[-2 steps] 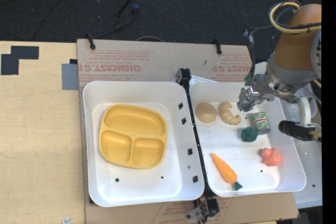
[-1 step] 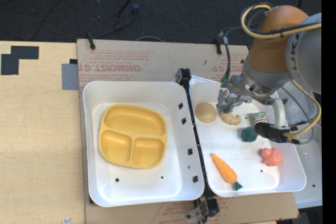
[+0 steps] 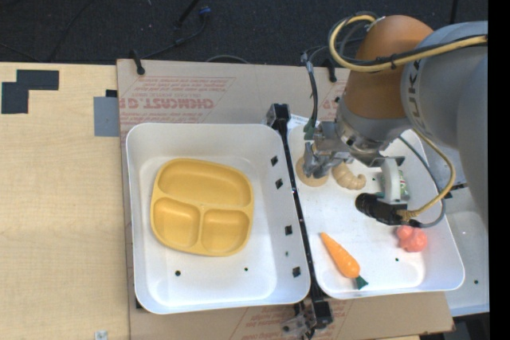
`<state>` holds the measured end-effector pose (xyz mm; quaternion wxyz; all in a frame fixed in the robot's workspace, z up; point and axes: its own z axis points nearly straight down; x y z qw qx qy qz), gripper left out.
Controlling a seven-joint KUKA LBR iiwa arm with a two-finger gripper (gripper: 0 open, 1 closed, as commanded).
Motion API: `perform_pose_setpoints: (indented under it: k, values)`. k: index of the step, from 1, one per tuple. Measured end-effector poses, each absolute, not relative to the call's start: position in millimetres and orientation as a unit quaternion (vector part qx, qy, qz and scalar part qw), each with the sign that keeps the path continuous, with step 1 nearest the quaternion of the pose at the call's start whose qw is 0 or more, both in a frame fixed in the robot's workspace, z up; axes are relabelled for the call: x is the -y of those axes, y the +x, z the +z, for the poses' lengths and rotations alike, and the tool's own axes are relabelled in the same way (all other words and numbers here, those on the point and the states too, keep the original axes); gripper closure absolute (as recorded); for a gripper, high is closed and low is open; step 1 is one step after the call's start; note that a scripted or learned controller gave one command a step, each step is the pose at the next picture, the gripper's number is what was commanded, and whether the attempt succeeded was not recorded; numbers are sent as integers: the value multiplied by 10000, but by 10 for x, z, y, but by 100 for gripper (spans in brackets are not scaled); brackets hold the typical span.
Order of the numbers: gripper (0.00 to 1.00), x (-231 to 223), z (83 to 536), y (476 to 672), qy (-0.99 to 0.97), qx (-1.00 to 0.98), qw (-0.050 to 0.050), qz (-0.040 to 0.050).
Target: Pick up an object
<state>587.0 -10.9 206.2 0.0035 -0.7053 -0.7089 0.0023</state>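
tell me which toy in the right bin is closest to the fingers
The tan disc, right under the gripper at the bin's far left. The carrot lies near the front edge and the pink toy sits off to the right.

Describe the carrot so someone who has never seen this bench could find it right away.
Start at the two white bins side by side and take the right bin, the one the arm reaches into. The carrot lies near its front edge, close to the divider between the bins. It is the long, pointed orange thing with a small green tip, unlike the rounded pink lump farther right.
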Motion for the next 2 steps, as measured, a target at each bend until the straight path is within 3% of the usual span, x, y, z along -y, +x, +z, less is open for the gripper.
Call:
perform_pose_setpoints:
  k: [2]
  values:
    - [100, -966, 2067, 5803, -7052, 7090, 27, 27]
